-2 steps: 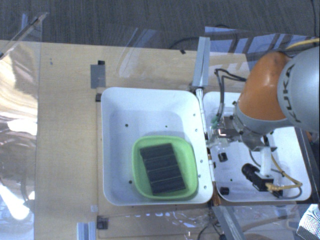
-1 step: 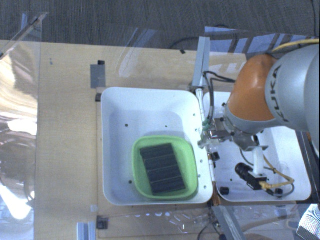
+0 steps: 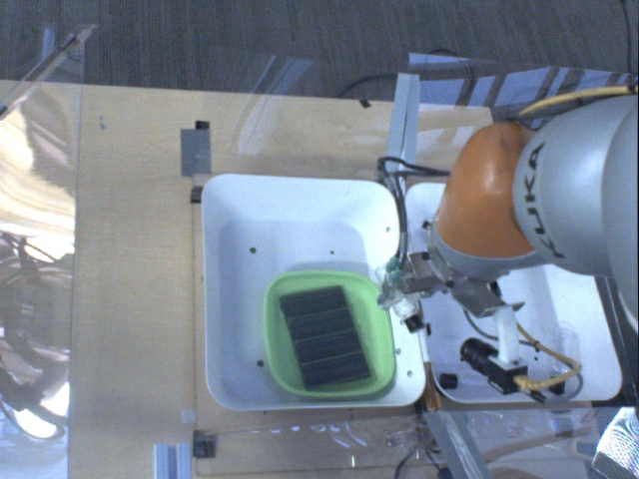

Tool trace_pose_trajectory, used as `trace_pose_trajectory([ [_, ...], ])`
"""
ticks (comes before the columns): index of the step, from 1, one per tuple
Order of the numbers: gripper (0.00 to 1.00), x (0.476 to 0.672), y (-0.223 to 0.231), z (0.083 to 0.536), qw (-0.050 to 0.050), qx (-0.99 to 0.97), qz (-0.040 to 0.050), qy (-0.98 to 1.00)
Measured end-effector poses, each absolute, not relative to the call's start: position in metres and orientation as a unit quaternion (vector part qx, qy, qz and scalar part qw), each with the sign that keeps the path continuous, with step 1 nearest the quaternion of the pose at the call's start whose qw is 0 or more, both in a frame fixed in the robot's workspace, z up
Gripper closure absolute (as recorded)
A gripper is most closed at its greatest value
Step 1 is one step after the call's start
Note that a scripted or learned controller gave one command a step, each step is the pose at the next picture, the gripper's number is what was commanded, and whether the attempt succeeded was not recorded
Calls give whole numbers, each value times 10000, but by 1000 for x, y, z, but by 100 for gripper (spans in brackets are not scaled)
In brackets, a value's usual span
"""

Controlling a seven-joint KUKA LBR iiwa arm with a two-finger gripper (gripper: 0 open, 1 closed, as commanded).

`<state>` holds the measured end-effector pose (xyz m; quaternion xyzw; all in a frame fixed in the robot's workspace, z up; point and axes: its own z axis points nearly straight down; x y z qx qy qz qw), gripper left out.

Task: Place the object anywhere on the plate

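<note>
Dark ribbed block [image 3: 324, 335]: one item, flat and rectangular, dark grey to black, its top face crossed by ridges that divide it into several bands. You find it lying on the green plate [image 3: 283, 367], wholly inside the plate's rim. Its long side runs at a slant from upper left to lower right in the camera view. Green plate: one item, squarish with rounded corners and a raised rim. It rests on the floor of the left bin [image 3: 232, 267], in the lower right part of it, with its right edge close against the bin's right wall. Left bin: white and shallow, with a few small dark dots on its floor above and to the left of the plate. Right bin [image 3: 574, 307]: white, just beside the left one, much of it covered from your view by the arm [image 3: 559, 188]. Arm: grey with an orange band, reaching in from the right, its wrist over the wall where the two bins meet. Gripper [image 3: 397, 289]: you see it at the plate's upper right corner, just beside the rim and apart from the block. You cannot tell from this view whether it stands wide or narrow. Bench [image 3: 130, 287]: pale wood, bearing both bins, with a small grey bracket [image 3: 197, 150] fixed near the left bin's upper left corner.
</note>
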<state>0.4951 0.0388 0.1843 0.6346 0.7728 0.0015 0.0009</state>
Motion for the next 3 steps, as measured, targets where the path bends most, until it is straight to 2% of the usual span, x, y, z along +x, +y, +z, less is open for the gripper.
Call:
trace_pose_trajectory([
  [1,100,488,153,169,13,5507,21,8347],
  [2,0,488,153,169,12,5510,21,8345],
  [3,0,503,102,185,23,5680,25,8231],
])
